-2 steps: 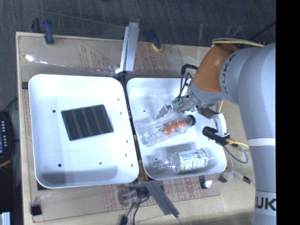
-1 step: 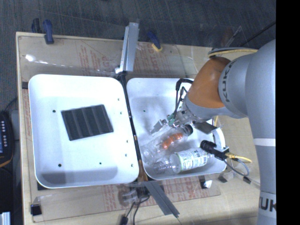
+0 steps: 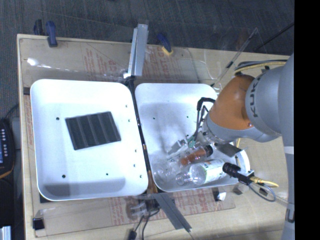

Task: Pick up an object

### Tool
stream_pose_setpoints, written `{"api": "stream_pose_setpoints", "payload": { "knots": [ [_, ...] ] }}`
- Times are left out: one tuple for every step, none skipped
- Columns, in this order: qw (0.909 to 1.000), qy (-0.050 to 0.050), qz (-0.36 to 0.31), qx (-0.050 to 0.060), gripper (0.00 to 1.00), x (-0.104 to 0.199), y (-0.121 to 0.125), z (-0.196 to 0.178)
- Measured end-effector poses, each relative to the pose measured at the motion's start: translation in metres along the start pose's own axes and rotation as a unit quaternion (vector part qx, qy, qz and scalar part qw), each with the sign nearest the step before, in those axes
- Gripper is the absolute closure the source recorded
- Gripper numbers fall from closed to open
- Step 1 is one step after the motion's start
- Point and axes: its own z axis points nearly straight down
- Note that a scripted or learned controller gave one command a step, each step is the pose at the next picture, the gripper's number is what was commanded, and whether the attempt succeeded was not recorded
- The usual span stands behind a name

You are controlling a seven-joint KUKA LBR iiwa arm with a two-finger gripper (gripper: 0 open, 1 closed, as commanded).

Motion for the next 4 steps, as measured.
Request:
{"api": "stream_pose_setpoints", "payload": {
  "knots": [
    [0.9998, -0.001, -0.019, -0.001, 0.00, -0.010, -0.009, -0.031],
    [0.9987, -0.001, -0.050, -0.002, 0.00, -0.009, -0.008, -0.009],
    [0.9992, -0.001, -0.040, -0.001, 0.00, -0.019, 0.013, -0.024],
    [0.9894, -0.002, -0.145, -0.003, 0.00, 0.019, -0.013, -0.001]
  ]
}}
